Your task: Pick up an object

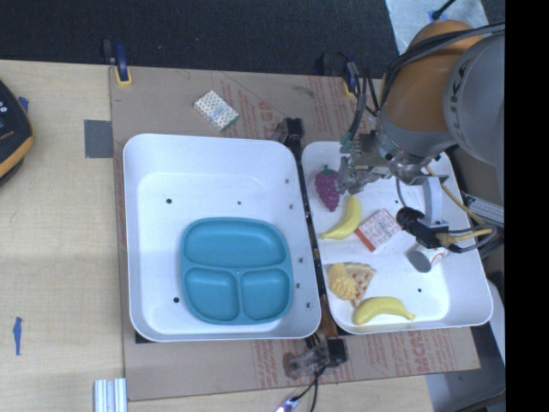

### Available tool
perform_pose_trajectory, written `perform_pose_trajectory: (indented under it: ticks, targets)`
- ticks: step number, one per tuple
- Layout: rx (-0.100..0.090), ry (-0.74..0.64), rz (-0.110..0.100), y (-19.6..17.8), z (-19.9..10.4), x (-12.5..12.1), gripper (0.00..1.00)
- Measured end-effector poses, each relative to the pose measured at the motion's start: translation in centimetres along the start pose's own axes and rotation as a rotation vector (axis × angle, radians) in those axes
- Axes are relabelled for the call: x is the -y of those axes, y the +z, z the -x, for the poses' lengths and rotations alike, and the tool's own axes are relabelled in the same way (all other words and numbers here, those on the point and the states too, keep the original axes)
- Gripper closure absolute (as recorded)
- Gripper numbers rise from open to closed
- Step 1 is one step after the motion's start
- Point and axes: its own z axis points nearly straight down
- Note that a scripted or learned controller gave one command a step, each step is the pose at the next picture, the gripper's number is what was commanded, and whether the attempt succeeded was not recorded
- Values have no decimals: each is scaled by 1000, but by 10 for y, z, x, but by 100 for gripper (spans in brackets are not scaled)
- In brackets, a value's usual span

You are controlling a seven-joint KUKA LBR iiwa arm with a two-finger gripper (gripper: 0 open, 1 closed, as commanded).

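The arm reaches in from the right over the right-hand bin (463, 303), and its tool (350, 177) hangs low at that bin's upper left corner, just above and beside a bunch of purple grapes (328, 189) and the top end of a banana (345, 220). Whether the tool is apart or together cannot be told, since the wrist and cables cover it from this angle, and nothing is visibly caught in it. The likely target is the grapes or that banana, both lying close against the wall shared with the left bin (146, 230), which probably explains why the arm comes down so near the corner. Other candidates lie loose on the same bin floor: a small red and white packet (378, 228) near the middle, a yellow, bumpy piece of toy food (350, 280) below it, and a second banana (382, 311) along the lower rim. The left bin holds a blue divided plate (235, 269), lying flat and well apart from the arm. A small patterned packet (215, 109) rests on the desk (51, 256) beyond the bins.
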Motion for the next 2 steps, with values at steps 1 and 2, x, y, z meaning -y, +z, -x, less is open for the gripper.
perform_pose_trajectory:
  ticks: [1, 2]
  targets:
    - [0, 1, -2, 1, 1, 1, 0]
    - [2, 2, -2, 73, 55, 10, 0]
